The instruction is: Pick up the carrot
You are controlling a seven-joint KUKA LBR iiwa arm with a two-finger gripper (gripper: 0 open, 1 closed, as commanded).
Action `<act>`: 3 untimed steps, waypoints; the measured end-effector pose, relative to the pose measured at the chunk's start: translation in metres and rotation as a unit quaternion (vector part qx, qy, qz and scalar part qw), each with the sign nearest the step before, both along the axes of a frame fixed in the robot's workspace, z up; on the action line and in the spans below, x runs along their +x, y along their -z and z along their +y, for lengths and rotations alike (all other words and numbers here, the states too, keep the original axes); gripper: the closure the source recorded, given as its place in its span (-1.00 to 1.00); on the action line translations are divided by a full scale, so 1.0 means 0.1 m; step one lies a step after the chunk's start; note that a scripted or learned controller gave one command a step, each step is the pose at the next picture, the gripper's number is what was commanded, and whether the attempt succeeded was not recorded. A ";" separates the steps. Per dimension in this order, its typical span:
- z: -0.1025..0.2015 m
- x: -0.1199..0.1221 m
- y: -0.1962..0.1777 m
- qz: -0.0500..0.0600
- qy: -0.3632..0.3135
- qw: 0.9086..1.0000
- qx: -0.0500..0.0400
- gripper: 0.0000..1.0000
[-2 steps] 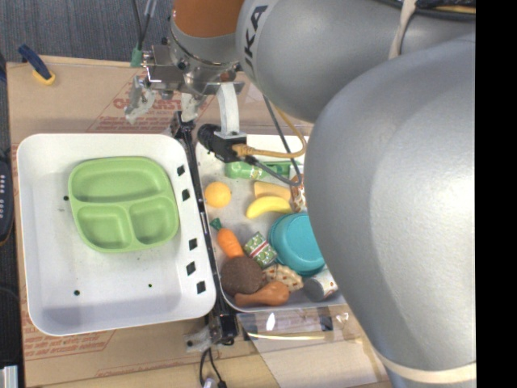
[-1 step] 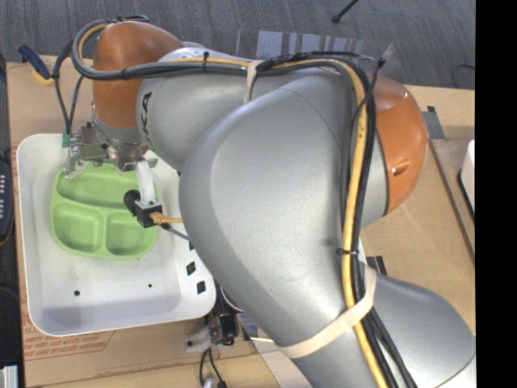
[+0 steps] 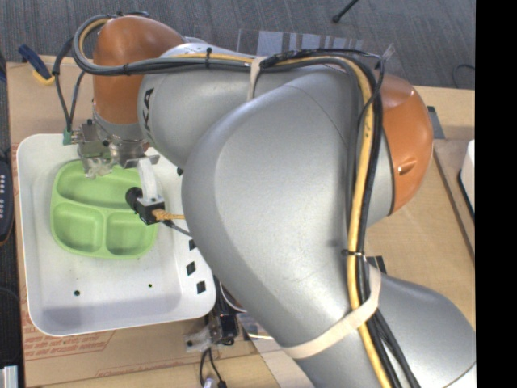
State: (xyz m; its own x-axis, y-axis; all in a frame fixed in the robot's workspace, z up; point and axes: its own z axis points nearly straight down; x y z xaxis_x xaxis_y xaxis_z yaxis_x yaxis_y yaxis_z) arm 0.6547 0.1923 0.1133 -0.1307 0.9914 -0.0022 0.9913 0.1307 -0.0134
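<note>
Grey arm filling the frame's right, gripper hovering over green tray in white bin, upper left, finger state impossible to tell

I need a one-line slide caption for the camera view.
KUKA arm reaches over the left white bin, its gripper at a green divided tray.

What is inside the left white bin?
A green divided tray lies in the bin, with the gripper at its far edge. The arm covers the bin's right side; no carrot can be seen.
</note>
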 end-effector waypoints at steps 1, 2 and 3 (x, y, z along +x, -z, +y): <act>0.00 0.00 -0.10 0.003 -0.004 1.000 -0.001 1.00; 0.08 -0.60 -0.81 -0.004 0.042 0.999 -0.001 1.00; 0.18 -0.53 -1.84 -0.008 0.054 0.999 0.002 1.00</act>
State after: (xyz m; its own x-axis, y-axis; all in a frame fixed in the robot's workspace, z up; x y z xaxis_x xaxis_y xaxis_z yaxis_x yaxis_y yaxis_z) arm 0.6014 0.2102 0.2976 -0.0236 0.9997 0.0000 0.9997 0.0236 0.0035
